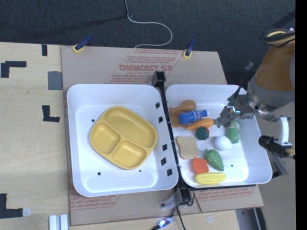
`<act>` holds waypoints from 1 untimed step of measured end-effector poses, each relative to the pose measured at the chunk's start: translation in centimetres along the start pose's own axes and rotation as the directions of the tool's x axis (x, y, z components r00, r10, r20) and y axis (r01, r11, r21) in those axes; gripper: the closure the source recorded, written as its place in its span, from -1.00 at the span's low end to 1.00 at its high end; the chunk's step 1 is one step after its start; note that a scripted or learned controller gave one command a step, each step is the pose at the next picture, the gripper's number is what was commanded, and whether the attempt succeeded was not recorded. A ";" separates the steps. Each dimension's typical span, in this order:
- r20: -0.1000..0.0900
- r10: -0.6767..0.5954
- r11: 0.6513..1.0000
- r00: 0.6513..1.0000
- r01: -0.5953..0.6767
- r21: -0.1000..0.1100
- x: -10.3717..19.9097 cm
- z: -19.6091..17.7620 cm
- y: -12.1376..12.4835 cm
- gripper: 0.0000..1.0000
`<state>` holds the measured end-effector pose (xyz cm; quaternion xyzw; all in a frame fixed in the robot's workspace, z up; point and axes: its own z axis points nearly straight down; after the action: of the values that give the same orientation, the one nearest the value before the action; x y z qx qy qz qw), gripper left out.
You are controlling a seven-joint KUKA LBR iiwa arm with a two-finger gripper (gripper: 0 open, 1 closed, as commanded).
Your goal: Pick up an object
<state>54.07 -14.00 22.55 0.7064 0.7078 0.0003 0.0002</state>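
Note:
The right bin (254,174) holds several toy foods: a blue bottle (193,116), an orange carrot (198,124), a brown bread roll (182,107), a toast slice (187,146), a dark green ball (202,133), a white egg (222,143), a green vegetable (233,134), a leafy green piece (214,159), a red-orange block (200,166) and a yellow corn cob (210,178). My gripper (229,117) hangs over the bin's right part, just above the green vegetable and the egg. Nothing shows between its fingers.
The left bin (76,128) bears a yellow divided plate (123,136). A black divider with clips (165,128) runs between the bins. A white cable (148,25) lies on the dark floor behind the cardboard sheet (144,63).

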 end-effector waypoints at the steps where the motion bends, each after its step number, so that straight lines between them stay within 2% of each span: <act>1: -0.001 -0.005 1.000 1.000 0.005 0.002 5.3 0.9 2.6 1.00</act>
<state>56.63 -8.69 21.65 0.7047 0.7096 0.0000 -0.0011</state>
